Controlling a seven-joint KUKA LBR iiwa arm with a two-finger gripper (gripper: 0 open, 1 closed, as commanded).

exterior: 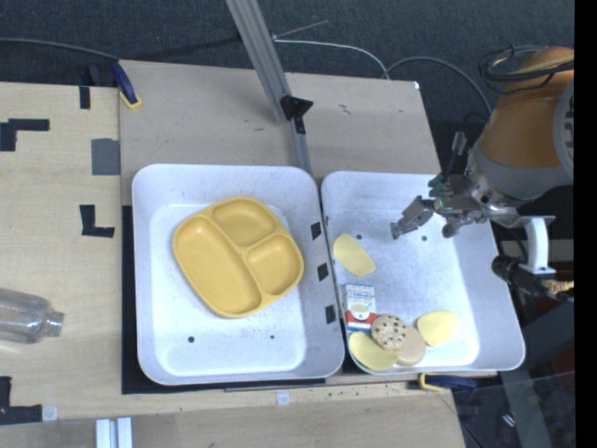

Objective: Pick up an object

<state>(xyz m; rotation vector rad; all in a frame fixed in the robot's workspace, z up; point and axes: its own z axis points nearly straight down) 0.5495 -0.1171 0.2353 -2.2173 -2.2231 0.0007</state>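
The right bin (485,278) holds several small items. A pale yellow piece (354,254) lies near its left wall. Below that piece is a small white and red carton (359,306). At the bin's front sit a chocolate-chip cookie (388,329), a tan round piece (410,348) and two yellow pieces (437,326) (367,352), close together. My gripper (431,227) hangs over the upper middle of this bin, up and to the right of the pale yellow piece. It is open, and nothing is between its fingers.
A yellow divided plate (238,255) lies in the left bin (154,343). A clear bottle (23,315) rests on the bench at far left. A slanted metal post (261,49) rises behind the bins. Cables run along the back.
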